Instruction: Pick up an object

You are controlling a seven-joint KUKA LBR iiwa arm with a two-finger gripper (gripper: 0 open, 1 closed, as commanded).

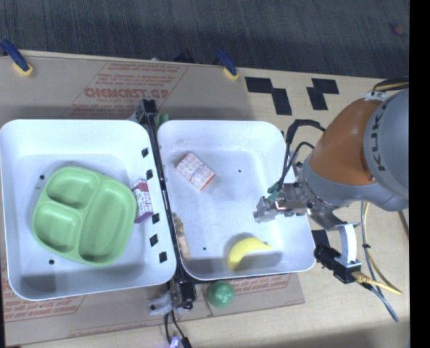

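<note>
Cardboard-topped bench (127, 85) underneath. Hovers with gripper (271, 210) over right bin (222, 133), near yellow banana (247, 252), presumably lining up a grab; cannot tell grip opening.

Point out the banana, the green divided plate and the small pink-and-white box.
banana (248, 251), camera view, middle of the fruit
green divided plate (84, 213), camera view, central ridge
small pink-and-white box (194, 171), camera view, top face

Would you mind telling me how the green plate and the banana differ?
The green plate fills much of the left bin; the banana is far smaller, in the right bin. The plate is green with three compartments; the banana is yellow and curved. Both lie flat.
</note>
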